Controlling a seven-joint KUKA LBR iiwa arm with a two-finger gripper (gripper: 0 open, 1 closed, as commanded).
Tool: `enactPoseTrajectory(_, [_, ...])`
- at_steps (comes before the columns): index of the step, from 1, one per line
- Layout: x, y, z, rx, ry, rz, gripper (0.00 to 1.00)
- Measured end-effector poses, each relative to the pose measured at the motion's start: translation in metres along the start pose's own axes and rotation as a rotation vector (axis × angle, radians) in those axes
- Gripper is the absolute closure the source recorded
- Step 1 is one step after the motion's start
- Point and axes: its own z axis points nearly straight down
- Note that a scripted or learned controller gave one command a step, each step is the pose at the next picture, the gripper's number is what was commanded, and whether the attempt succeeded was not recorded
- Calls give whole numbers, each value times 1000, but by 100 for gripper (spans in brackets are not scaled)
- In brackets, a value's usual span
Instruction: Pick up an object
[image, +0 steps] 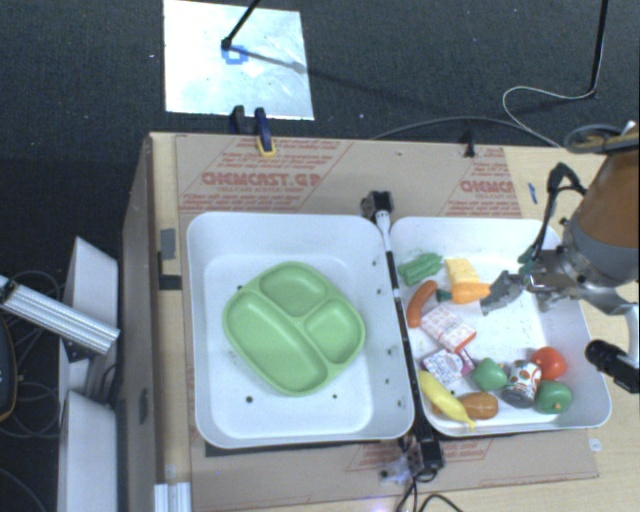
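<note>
From above, the bench (330, 165) carries two white bins side by side. The left bin (215, 400) holds a green divided plate (293, 327) near its middle, with bare white floor all around it out to the walls. The right bin (590, 400) is crowded along its left and near sides: a green pepper (420, 267) and a yellow block (460, 270) at the far left, an orange carrot (470, 293) just beside the block, a red sausage (421, 297) against the dividing wall, a small printed box (446, 328) below it, then a banana (443, 396), a brown potato (479, 405), a green ball (489, 375), a small can (523, 383), a tomato (549, 362) and a green fruit (553, 398) along the near edge. The far right part of this bin's floor is bare. The gripper (497, 295) reaches in from the right, its dark tip just right of the carrot; nothing is visibly held, and whether the jaws are wide or narrow cannot be told. The arm (610, 215) sits over the bin's right wall.
</note>
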Motion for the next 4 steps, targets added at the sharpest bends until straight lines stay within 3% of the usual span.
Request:
enactPoseTrajectory(1, [-8,58,148,-17,-2,0,0])
enactPoseTrajectory(2, [-9,121,153,-1,0,-1,0])
enactPoseTrajectory(3, [-9,120,143,2,1,-2,100])
enactPoseTrajectory(4, [78,64,52,-3,1,-2,100])
